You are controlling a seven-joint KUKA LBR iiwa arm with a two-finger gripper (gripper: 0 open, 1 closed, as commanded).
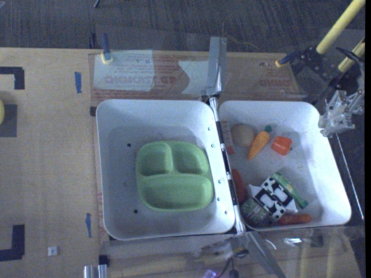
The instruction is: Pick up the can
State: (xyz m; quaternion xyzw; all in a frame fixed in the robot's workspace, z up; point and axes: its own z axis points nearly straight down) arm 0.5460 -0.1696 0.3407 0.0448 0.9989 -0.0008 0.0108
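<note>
Can (pixel 272 200), lying tilted in the right bin (pixel 330 172): rigid, light, slippery; grip across its round body; hand (pixel 339 116) state you cannot tell.

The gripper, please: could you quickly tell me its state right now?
Gripper: above the right bin's far right rim, holding nothing visible; open or shut cannot be told.

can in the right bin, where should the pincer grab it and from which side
Grip the can across its round body, coming from above. It lies on its side near the right bin's front wall, wedged among other items, so its upper side looks the most reachable.
</note>
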